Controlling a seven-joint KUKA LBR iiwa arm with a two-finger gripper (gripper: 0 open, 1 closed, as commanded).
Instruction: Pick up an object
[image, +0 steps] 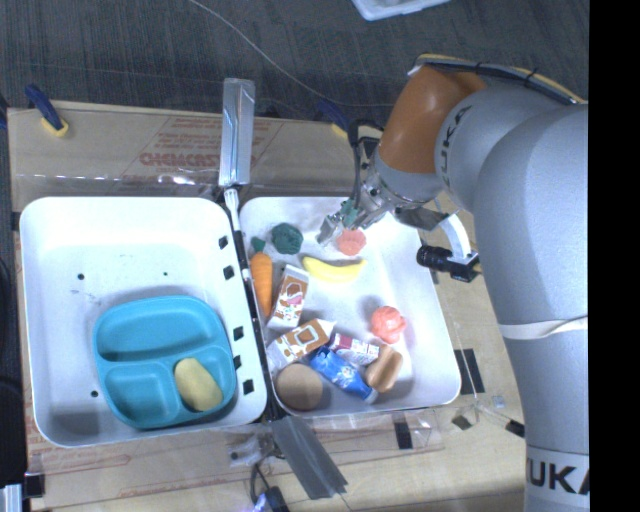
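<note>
Arm (520, 200) bent in from right, wrist angled down-left over right bin (425, 300)

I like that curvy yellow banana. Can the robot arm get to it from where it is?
Probably yes. The curved yellow banana lies uncovered in the right white bin, just below the end effector, with nothing on top of it.
</note>
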